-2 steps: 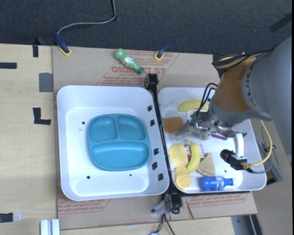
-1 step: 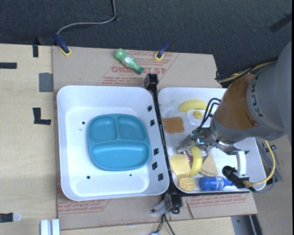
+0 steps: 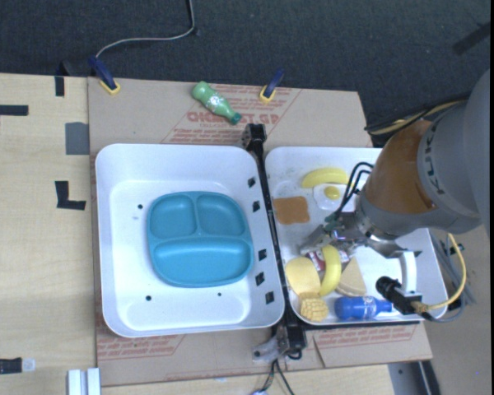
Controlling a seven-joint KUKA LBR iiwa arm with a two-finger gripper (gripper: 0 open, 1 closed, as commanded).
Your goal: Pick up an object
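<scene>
Hovering low in the right bin [image 3: 445,282], the gripper [image 3: 333,239] sits just above a banana [image 3: 332,271] lying lengthwise toward the near edge; cannot tell its opening or any hold.

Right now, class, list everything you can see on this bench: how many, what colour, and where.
Bins: two, white, side by side.
Tray: one, blue, left bin.
Bananas: two, yellow, right bin.
Toast: one, brown, right bin.
Egg: one, white and yellow, right bin.
Corn: one, yellow, right bin's near edge.
Blue bottle: one, right bin.
Green bottle: one, on cardboard behind the bins.
Arm: one, grey and orange, over the right bin.
</scene>
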